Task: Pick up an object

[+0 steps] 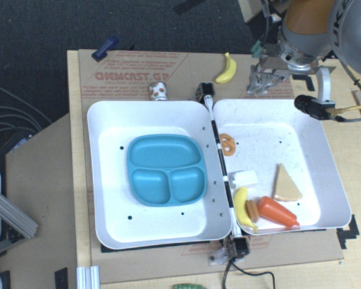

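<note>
**Presently: gripper raised above the bench, beyond the right bin's far rim; nothing seen between its fingers**

Left bin point(102, 161): holds one blue divided plate point(166, 168), three compartments, lying flat at the bin's centre; nothing seen on the plate.

On the bench point(132, 71) beyond the left bin, at twelve o'clock of it: a small white-and-red patterned object point(159, 91), just off the rim; further out, at eleven o'clock, a dark blue object point(104, 49) at the board's edge.

Between the two bins: a black clip point(204, 92) at the far end of the shared rim.

On the bench at eleven o'clock of the right bin: a yellow banana point(226, 70), curved, lying apart from the rim.

Right bin point(316, 137): a pretzel point(227, 144) near the left wall at nine o'clock; a white block point(245, 179) at seven o'clock of the centre; a second banana point(243, 209) at the near left corner, touching a small brown piece point(252, 210); an orange carrot point(277, 212) just beside that, at six o'clock; a tan wedge point(286, 184) at five o'clock, close to the carrot, contact uncertain.

Gripper point(262, 80): at twelve o'clock of the right bin, over the bench, just outside the far rim, well apart from every object in the bin; whether the metal fingers stand apart or together cannot be told from this angle; no object visible between them.
</note>
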Tool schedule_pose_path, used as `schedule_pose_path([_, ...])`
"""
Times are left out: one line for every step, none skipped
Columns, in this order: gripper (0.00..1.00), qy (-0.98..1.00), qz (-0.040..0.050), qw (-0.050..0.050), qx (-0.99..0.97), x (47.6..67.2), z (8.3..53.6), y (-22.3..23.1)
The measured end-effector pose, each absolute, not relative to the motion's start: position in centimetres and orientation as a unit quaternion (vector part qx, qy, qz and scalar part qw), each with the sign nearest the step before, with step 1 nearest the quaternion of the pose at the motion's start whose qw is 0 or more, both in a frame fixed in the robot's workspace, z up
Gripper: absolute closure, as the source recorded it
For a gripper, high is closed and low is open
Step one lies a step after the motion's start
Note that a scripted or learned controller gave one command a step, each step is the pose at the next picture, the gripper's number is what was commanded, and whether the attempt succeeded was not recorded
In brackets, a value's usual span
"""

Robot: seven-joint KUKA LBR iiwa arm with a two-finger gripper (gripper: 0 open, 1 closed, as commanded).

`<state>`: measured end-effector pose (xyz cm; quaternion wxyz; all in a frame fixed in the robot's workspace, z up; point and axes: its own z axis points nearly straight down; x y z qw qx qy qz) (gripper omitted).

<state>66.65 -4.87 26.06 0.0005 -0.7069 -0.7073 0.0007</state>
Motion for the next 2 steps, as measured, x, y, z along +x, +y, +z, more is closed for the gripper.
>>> schedule_pose_path([1.0, -0.707, 0.0005, 0.001, -0.707, 66.24, 25.71, -1.94])
schedule_pose_path([0.0, -0.707, 0.0008, 0.001, -0.707, 66.24, 25.71, -1.97])
